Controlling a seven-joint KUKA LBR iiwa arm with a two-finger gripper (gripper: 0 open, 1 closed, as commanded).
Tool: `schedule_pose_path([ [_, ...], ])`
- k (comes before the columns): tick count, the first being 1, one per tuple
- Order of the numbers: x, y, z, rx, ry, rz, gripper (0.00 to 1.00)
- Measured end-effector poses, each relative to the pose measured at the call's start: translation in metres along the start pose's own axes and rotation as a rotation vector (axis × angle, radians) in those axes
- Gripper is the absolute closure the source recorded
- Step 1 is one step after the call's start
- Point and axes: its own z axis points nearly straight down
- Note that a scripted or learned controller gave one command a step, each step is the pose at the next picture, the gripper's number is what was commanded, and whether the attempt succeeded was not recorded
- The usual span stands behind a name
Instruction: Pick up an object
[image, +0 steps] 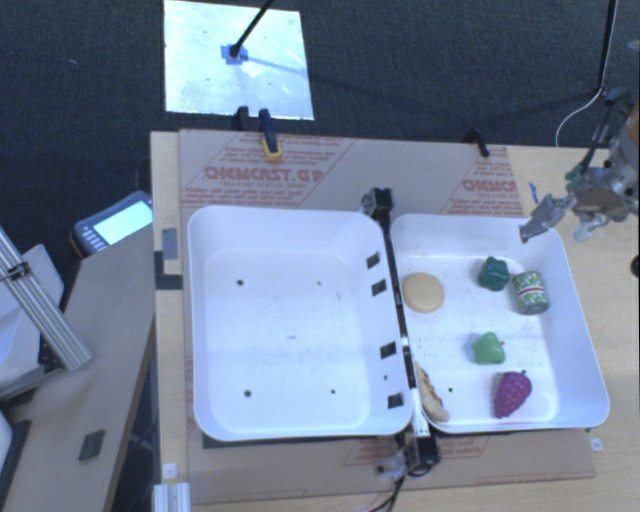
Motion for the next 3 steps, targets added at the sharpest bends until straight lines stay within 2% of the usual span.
schedule_pose_path([
  [1, 0.028, 0.066, -0.137, -0.020, -0.004, -0.007, 0.00],
  [2, 0.185, 0.066, -0.197, -0.009, 0.006, -0.018, 0.00],
  [3, 0.277, 0.065, -0.250, -0.007, 0.005, -0.012, 0.00],
])
